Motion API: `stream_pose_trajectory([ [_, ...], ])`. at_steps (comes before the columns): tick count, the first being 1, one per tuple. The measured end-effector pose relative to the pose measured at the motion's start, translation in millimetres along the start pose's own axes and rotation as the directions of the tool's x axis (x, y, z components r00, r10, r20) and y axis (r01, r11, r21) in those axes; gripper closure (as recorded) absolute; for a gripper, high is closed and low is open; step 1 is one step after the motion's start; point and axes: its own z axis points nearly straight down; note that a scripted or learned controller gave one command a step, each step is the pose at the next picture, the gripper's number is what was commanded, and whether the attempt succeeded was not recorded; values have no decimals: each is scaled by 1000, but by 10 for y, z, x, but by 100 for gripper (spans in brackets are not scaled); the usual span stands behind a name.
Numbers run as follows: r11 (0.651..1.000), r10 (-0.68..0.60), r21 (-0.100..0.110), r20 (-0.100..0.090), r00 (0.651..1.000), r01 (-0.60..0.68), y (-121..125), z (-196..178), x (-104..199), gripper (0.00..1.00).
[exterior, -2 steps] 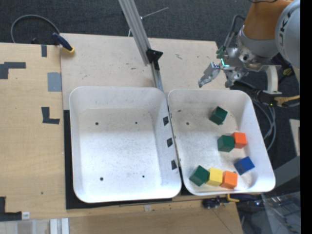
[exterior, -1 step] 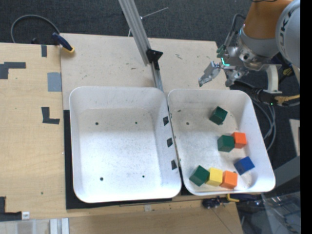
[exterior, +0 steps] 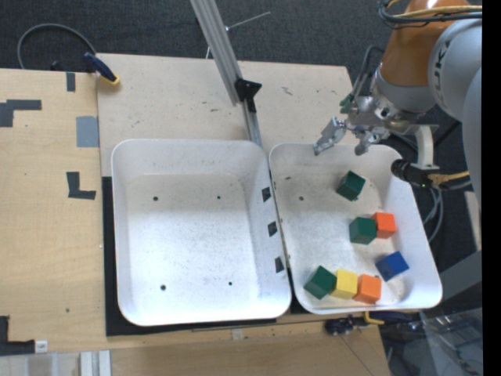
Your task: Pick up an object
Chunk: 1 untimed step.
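Nothing picked yet. End effector (exterior: 344, 138) hangs spread and holding nothing over the far edge of the right bin (exterior: 419, 233), just beyond the dark green cube (exterior: 351, 186). Descent, grasp and lift all remain.

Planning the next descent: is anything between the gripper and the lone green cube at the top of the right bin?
Nothing visible. The gripper hangs above the right bin's far end, and the green cube sits just below it, apart from the other cubes.
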Motion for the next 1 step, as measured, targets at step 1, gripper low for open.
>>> stream_pose_trajectory([
  [1, 1000, 0, 0, 0, 1000, 0, 34, 526, -87, 0],
])
